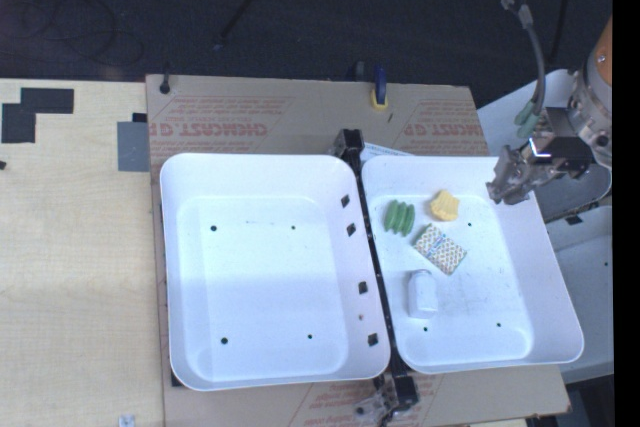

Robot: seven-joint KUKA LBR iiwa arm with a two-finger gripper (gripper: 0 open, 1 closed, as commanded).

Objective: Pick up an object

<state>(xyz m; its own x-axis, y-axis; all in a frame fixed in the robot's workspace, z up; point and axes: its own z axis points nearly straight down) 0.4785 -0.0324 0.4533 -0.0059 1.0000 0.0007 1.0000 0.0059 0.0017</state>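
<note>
- White right bin (pixel 540 315) holds four things: green piece (pixel 400 217), yellow chunk (pixel 445 206), patterned packet (pixel 441 249), pale white cylinder (pixel 422 293).
- Green piece and yellow chunk sit near the bin's far side; packet between them and the cylinder.
- Tool (pixel 510 183) hangs over the right bin's far right rim, apart from all four; its opening cannot be made out.
- Left bin (pixel 190 185) adjoins.
</note>
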